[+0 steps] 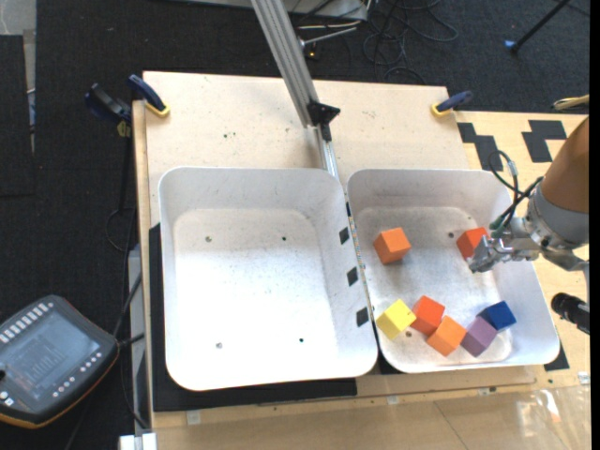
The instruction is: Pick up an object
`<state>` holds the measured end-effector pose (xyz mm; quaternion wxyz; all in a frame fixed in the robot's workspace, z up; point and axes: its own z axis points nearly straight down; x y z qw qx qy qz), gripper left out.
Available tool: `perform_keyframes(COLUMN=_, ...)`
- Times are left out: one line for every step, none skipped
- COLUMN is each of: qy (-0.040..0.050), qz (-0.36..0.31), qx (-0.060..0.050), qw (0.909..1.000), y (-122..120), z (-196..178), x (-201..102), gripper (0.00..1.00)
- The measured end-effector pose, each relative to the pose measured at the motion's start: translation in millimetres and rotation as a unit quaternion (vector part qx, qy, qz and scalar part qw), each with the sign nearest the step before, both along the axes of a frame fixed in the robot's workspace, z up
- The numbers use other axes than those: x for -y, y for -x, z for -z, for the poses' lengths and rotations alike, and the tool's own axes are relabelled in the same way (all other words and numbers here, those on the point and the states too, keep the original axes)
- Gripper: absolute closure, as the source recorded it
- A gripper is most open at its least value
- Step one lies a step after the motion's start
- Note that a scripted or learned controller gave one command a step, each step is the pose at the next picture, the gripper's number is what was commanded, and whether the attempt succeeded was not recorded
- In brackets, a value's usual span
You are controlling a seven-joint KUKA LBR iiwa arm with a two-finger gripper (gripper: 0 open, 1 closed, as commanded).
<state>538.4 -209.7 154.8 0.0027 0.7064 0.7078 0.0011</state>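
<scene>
Two white bins sit side by side on a pale board, and we see them from above at a slant. Our left bin (248, 270) shows a bare, speckled floor. Our right bin (441, 200) holds the cubes: an orange cube (393, 245) alone near its middle, a red cube (471, 243) toward the right wall, and a cluster along the near edge made up of a yellow cube (396, 318), a red-orange cube (428, 312), a second orange one (447, 335), a purple cube (479, 335) and a blue cube (498, 315). These five lie close together, several touching.

We see the arm (562, 200) reaching in from the right, with the gripper (486, 254) low over the right bin, just beside the red cube and seemingly against it. Whether its fingers are spread or closed, we cannot tell; nothing is visibly between them.

Around the bins, the board (244, 120) is scuffed and clamped at its far corners with blue and yellow clamps (148, 95). An aluminium bar (286, 50) slants down to the seam between the bins. A checkered marker sheet (511, 139) lies at the right, a grey pendant (47, 359) at the lower left, and cables (422, 17) trail over dark carpet beyond.
</scene>
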Motion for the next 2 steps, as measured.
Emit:
perform_keyframes(qy=0.0002, qz=-0.001, qx=0.0, qw=1.0, y=-4.3, z=-43.2, x=-1.5, gripper=1.0)
perform_keyframes(qy=0.0001, qz=-0.001, qx=0.0, qw=1.0, y=-5.7, z=-69.1, x=-1.3, gripper=1.0)
